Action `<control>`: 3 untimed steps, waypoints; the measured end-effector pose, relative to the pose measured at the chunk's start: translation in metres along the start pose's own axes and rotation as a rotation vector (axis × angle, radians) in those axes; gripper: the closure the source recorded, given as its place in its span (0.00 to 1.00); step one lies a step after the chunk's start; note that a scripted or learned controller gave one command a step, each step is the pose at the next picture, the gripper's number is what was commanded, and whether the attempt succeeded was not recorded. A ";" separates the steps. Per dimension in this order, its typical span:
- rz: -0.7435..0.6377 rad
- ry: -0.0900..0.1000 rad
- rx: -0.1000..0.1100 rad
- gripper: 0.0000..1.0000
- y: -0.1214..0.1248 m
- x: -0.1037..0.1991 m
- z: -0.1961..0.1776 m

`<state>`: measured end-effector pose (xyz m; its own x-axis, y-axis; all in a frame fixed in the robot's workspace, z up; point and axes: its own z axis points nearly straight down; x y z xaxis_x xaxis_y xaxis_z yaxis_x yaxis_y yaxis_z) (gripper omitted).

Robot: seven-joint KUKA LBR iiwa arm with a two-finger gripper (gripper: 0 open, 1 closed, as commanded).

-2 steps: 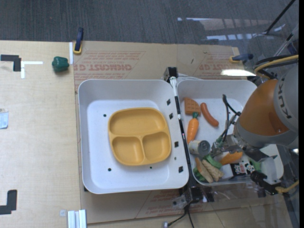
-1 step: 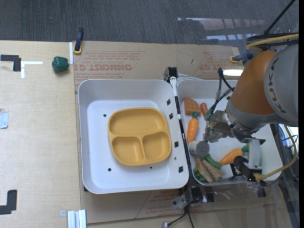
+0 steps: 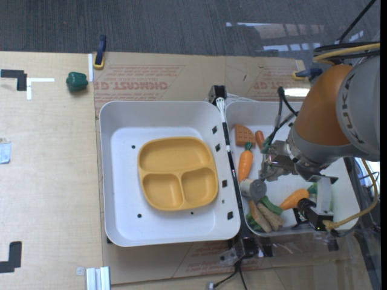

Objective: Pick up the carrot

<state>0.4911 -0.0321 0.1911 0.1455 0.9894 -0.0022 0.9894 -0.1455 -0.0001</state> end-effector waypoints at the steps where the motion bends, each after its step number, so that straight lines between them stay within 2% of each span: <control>1: 0.195 0.001 0.003 0.00 0.004 -0.115 0.035; 2: 0.118 0.001 -0.007 0.00 0.008 -0.126 0.099; 3: 0.240 0.001 -0.012 0.00 0.009 -0.124 0.098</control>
<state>0.4819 -0.1565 0.0935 0.3770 0.9262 0.0001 0.9262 -0.3769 0.0126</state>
